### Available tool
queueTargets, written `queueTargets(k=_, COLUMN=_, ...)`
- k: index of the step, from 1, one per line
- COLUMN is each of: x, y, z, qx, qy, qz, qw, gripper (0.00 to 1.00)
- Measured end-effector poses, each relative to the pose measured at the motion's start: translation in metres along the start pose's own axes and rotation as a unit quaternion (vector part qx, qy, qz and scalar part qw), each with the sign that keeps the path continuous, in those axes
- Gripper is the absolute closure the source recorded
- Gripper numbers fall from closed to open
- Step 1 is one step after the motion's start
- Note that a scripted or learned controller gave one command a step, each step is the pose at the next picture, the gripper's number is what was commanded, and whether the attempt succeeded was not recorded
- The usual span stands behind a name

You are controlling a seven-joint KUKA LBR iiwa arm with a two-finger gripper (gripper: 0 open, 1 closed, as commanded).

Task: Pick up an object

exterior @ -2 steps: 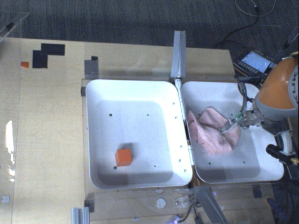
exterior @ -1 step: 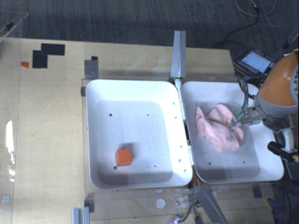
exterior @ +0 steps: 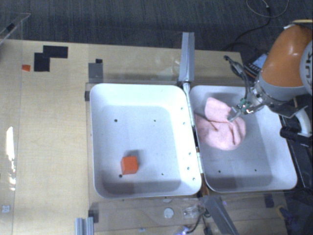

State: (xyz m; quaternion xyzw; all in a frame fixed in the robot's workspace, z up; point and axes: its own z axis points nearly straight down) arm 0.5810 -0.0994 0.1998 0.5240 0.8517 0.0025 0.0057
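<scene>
Gripper (exterior: 238, 112) down low in the right bin (exterior: 274, 180), its tip right at the upper edge of the pink cloth (exterior: 220, 126), which spreads out below and to the left of it. Whether that tip is clamped on fabric or merely resting against it, I cannot tell; the metal parts blur together at this slant. No fold of cloth is clearly seen pinched, so no hold can be called.

By my reading, this is the grasp step itself: the arm is at the object, either settling onto it or about to close. What comes next calls for a firm pinch on a raised fold, then a straight lift; soft fabric can slip free or drag along the bin floor.

Far off to the left of the gripper, across the divider, an orange block (exterior: 129, 165) sits in the left bin (exterior: 98, 131), well apart from the action.

Much of the arm is cut off by the frame edge, and its bulky orange band (exterior: 288, 58) looms over the wrist.
</scene>
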Motion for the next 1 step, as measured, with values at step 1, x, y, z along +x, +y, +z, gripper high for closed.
queueTargets(k=1, x=-0.0299, y=0.0047, z=-0.0435, qx=0.0, qy=-0.001, qz=-0.039, qw=0.9992, gripper=1.0)
